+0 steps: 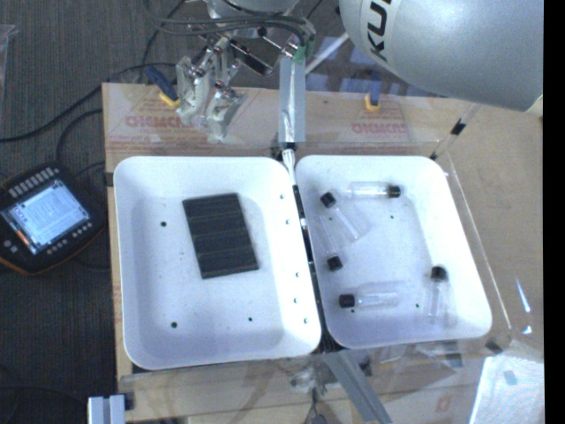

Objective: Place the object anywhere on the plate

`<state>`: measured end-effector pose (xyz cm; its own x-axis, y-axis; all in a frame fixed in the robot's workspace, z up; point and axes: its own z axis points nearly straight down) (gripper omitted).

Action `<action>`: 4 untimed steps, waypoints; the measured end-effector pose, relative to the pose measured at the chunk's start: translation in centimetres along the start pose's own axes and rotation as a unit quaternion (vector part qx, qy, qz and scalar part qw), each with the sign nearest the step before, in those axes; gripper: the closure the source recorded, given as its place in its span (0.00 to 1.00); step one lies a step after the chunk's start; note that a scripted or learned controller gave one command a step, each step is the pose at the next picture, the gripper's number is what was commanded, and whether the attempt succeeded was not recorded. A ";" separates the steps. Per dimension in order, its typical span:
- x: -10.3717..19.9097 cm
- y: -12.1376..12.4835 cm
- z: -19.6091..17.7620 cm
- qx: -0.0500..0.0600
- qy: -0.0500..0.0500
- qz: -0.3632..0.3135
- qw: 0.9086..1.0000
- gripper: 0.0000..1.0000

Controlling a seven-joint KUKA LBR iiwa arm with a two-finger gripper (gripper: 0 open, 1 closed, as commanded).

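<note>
Two-finger metal gripper point(210, 104) hangs above the bench's far edge, past the left bin; its pale fingers point(196, 94) stand slightly parted with nothing between them. Grey arm with orange band point(441, 25) fills the upper right. Bench top is bare brown board point(141, 122) with faint red print; dark floor point(53, 60) around it carries black cables and a handheld control pendant with lit screen point(44, 219) at left. Left shallow white bin point(132, 325) holds a dark ridged rectangular plate point(221, 235) lying flat, slightly skewed. Right shallow white bin point(468, 299) holds several clear plastic vials with black caps point(371, 190), scattered apart, all lying down.
</note>
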<state>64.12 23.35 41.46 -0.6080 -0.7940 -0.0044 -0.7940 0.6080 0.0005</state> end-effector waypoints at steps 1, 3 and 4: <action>2.8 2.0 -2.0 -0.001 0.000 -0.157 0.988 1.00; 7.7 8.6 -2.0 0.000 0.001 -0.259 0.966 1.00; 10.1 12.1 -2.0 -0.001 0.001 -0.337 0.941 1.00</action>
<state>48.41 22.70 43.41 0.0347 -0.9994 -0.0028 -0.9994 -0.0347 0.0000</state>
